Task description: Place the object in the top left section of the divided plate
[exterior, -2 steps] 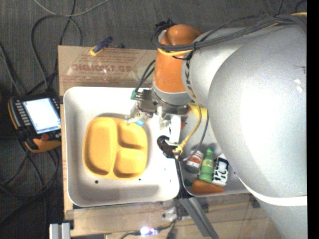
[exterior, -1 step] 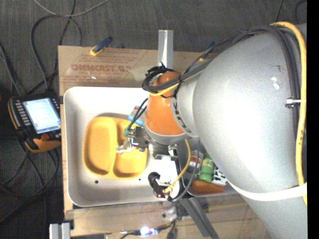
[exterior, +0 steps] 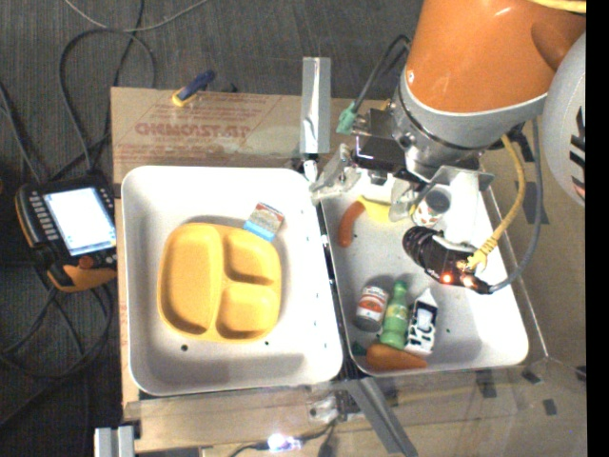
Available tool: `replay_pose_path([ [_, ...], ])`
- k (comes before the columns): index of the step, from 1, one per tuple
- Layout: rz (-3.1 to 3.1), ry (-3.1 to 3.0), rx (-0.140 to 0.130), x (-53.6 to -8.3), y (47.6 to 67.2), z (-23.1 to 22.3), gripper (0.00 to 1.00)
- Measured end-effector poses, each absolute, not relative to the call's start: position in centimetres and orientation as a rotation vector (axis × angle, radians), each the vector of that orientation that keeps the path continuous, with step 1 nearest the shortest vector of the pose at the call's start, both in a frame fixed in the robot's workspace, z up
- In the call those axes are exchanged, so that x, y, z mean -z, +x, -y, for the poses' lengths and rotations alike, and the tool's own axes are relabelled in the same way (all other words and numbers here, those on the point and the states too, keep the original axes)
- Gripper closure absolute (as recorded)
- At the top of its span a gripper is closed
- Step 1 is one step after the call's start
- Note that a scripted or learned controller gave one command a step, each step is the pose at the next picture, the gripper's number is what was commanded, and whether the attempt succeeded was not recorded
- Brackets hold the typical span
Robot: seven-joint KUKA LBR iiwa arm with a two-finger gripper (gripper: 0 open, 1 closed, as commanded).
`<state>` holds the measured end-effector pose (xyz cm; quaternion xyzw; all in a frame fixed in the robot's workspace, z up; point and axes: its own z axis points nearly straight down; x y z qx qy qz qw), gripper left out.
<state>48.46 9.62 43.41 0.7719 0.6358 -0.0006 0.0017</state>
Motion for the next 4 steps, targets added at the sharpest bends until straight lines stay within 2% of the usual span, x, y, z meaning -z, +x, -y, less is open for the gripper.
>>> replay_pose_path([
  [1, -1.993, 2.421, 0.005, -44.3, 48.6, -9.6, 1.0],
  [2, -1.71, 2.634, 0.009, -34.8, 48.3, -13.0, 1.0],
  [3, -1.728, 2.624, 0.009, -30.4, 48.3, -10.0, 1.0],
  [4, -1.975, 2.448, 0.009, -21.0, 48.2, -5.9, 1.0],
])
